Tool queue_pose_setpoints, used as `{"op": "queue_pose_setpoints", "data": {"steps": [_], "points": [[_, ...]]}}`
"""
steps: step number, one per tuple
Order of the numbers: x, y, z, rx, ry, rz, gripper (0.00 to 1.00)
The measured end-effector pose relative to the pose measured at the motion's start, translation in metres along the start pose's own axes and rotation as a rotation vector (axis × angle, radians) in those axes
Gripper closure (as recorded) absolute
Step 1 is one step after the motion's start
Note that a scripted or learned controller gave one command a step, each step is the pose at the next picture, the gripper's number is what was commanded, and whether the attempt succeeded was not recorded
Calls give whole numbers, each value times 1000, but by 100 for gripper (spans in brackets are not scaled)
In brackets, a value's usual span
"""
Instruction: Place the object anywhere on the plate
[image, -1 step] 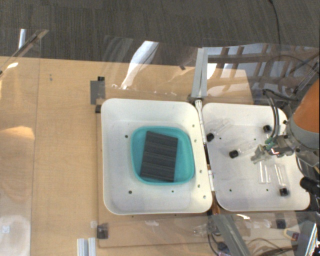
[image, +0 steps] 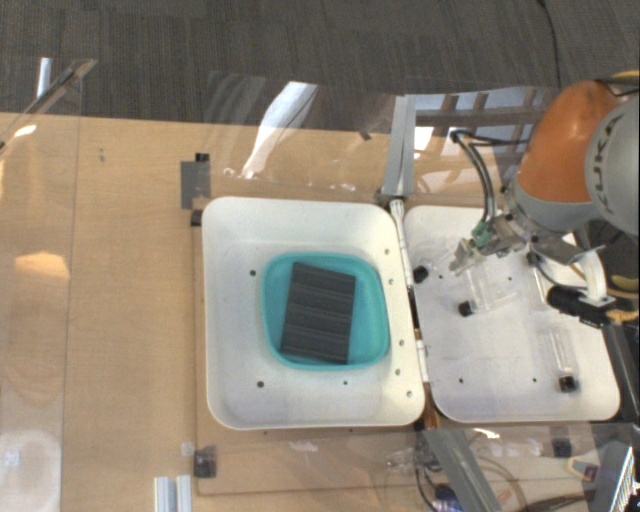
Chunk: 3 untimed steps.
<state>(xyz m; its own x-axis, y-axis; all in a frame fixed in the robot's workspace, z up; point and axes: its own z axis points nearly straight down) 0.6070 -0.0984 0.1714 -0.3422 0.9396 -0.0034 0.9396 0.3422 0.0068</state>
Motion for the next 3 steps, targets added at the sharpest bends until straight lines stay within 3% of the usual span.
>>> {"op": "queue_pose_setpoints", "data": {"steps": [1,2,3], "points": [[71,-15,-15,1,2,-56,100],[166,23,-15,0,3,17,100],[166,23,-15,0,2,17,0]]}}
